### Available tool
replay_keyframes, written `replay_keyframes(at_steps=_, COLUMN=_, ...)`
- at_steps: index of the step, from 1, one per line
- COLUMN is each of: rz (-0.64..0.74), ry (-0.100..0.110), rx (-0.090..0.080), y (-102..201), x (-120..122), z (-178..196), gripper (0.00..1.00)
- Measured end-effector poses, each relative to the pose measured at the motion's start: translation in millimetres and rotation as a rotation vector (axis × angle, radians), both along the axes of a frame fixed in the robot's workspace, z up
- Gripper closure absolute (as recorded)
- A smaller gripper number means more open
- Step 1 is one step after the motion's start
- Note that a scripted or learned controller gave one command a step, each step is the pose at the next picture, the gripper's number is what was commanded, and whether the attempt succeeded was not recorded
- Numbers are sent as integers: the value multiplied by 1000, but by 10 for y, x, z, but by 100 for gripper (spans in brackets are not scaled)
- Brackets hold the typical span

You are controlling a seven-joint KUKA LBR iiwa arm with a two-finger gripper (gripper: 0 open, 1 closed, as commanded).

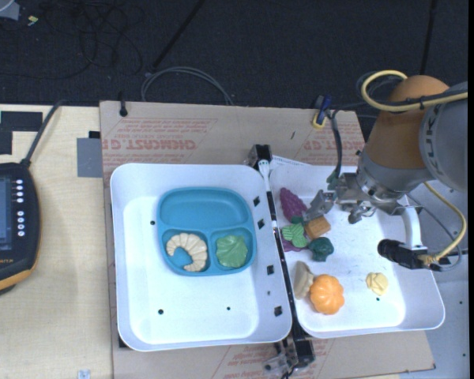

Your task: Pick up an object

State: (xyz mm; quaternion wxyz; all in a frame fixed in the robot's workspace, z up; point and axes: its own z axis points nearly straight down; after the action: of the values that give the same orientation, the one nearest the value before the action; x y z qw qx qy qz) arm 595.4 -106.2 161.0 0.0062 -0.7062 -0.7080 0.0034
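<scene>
At the far left edge, on the bench [63, 290]: a teach pendant [4, 219], black with an orange rim, screen lit. Right of it, a cardboard sheet [221, 133] under both bins.

On the cardboard's left half, the left bin [142, 314], white and shallow. Holds a blue sectioned plate [205, 205] near its middle. In the plate's near-left compartment, a toy croissant [188, 251]; in the near-right one, a green leafy toy [232, 251] (lettuce, by the look of it). Touches the right bin [415, 316] along the middle seam.

In the right bin, close to the seam, a cluster of toy food. Farthest back, a purple piece [292, 204], kind unclear. Just nearer, a light green piece [294, 234] touching a small brown block [317, 227], and a dark green broccoli [322, 249] just beside both. Nearer still, a beige piece [302, 279] against an orange pumpkin [327, 293]. Well apart to the right, a small pale yellow piece [377, 283] lying alone.

Above the cluster, the gripper [325, 202], hanging just beyond the brown block and right of the purple piece. Cannot tell whether open or closed, nor whether touching anything. Nothing visibly held. Farther right, the arm [403, 144], grey with its orange band, reaching in over the right bin's far side.
</scene>
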Motion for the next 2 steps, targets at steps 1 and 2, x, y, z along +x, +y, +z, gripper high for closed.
replay_keyframes(at_steps=1, rz=-4, ry=-13, rx=-2, y=81, x=-174, z=-751, gripper=0)
replay_keyframes(at_steps=2, rz=-1, ry=-18, rx=-4, y=158, x=304, z=-704, gripper=0)
